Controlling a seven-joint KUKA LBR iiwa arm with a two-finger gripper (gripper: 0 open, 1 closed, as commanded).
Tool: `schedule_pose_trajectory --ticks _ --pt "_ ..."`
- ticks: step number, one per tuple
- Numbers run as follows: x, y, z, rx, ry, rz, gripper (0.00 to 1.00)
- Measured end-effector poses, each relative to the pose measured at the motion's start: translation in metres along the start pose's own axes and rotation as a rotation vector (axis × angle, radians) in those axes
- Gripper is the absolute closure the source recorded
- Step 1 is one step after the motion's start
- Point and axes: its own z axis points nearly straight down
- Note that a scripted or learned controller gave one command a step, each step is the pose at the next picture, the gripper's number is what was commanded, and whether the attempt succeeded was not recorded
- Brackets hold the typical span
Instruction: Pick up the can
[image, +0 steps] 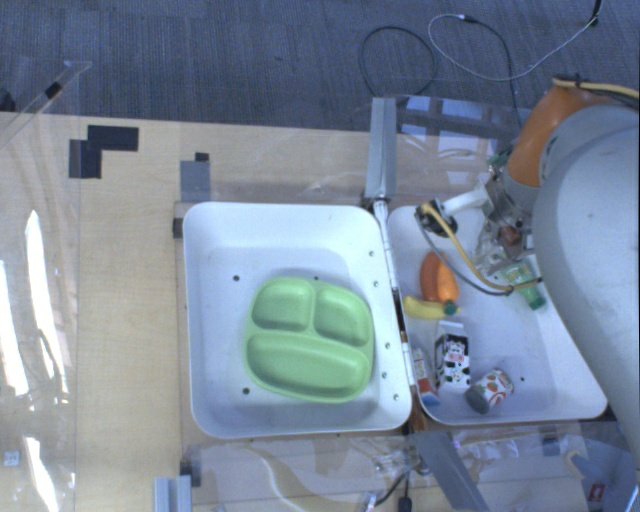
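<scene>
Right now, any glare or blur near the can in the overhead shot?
Camera view: small lying red-and-white can soft but readable, no glare on it; reflections streak the clear acrylic panel at left; grey arm is blurred, its end effector indistinct.

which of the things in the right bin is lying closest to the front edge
The can, tipped on its side at the bin's front, right of the cow-print carton. The carrot and banana lie farther back.

The arm (595, 230) is a broad, smooth grey shell with an orange band (545, 125) at its top; a yellow cable (462, 262) loops off the wrist.
</scene>
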Motion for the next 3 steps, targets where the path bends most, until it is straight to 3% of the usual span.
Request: schedule_pose_trajectory --ticks 2,3 --pt "0.0031 -0.0024 -0.0154 0.001 -0.001 -0.013 1.0" --pt "0.0032 -0.0025 -0.0153 0.001 -0.002 -0.014 0.0"
